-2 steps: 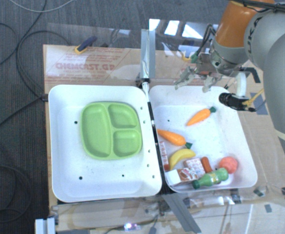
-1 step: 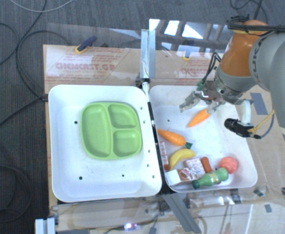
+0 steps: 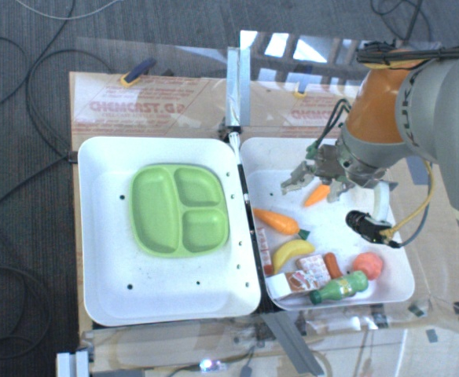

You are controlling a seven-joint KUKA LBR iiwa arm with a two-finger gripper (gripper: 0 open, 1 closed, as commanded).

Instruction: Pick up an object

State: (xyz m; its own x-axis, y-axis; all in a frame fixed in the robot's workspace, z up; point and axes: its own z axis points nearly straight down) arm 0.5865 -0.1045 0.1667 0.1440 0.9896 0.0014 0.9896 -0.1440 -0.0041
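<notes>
The gripper (image 3: 317, 185) hangs over the right bin's (image 3: 269, 163) far edge, fingers pinching a small orange carrot piece (image 3: 317, 195), apparently mid-pick.

Robot arm (image 3: 434, 108): 1 thick, rounded grey link ending in a broad orange band (image 3: 380, 108) above a grey wrist. Thin dark cables loop along the wrist's side. The metal gripper (image 3: 314, 181) carries 2 pale fingers; a small black cylindrical fitting (image 3: 365, 225) sits close by.
</notes>
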